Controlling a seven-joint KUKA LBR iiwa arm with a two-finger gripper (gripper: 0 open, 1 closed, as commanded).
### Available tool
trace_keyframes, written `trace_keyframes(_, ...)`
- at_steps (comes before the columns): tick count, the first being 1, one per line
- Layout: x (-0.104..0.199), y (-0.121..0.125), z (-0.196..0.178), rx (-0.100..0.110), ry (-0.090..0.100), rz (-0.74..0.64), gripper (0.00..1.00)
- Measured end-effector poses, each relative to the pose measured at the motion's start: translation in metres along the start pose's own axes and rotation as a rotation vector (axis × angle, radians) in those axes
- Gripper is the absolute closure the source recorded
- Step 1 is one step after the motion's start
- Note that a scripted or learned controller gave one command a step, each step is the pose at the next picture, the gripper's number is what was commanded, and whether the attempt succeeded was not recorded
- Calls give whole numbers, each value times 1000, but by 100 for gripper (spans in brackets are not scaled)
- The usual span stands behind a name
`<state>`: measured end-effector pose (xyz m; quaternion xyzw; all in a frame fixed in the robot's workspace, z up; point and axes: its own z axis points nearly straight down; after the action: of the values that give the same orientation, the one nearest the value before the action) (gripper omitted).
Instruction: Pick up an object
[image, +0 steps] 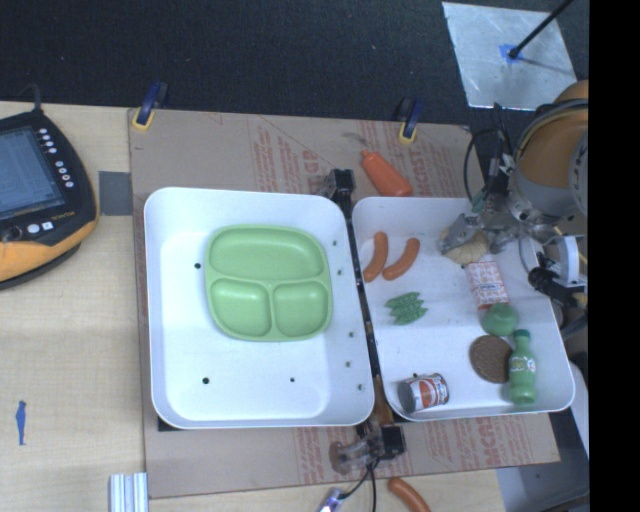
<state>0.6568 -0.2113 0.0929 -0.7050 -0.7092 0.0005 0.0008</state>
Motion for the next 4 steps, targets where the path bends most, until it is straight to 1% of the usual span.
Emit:
trace_keyframes(1, 6, 0, 0, 1, 1, 2, 0)
trace_keyframes(2, 19, -1, 0, 3, 1, 2, 0)
trace_keyframes(3, -1, 0, 0, -2, -1, 3, 0)
trace_keyframes(4, 14, 0, 0, 1, 0, 2, 0)
